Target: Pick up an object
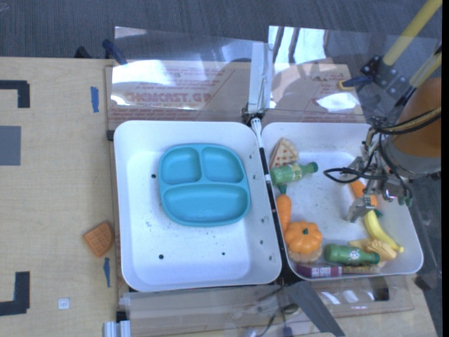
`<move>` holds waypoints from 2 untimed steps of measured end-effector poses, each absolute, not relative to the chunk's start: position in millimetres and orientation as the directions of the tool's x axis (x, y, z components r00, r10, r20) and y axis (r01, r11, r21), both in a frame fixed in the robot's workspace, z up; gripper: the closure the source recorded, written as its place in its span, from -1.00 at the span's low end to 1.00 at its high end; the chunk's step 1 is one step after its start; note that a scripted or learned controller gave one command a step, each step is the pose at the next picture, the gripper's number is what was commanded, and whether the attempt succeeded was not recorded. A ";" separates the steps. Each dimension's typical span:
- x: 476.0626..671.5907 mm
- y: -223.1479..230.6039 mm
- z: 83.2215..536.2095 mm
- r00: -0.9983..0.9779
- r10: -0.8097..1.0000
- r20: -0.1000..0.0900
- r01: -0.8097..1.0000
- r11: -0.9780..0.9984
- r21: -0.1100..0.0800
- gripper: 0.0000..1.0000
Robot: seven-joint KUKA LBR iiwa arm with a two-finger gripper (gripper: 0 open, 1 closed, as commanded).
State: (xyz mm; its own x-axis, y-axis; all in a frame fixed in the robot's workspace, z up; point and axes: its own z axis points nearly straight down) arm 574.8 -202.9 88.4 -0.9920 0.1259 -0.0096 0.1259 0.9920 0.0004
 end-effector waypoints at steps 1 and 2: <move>577.9 -202.7 99.7 -0.992 0.125 -0.020 0.125 0.992 -0.002 1.00; 577.5 -202.4 98.9 -0.992 0.124 -0.018 0.124 0.992 -0.002 -1.00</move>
State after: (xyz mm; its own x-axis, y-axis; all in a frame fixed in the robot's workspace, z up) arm 577.5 -202.4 98.9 -0.9921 0.1244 -0.0185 0.1244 0.9922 -0.0016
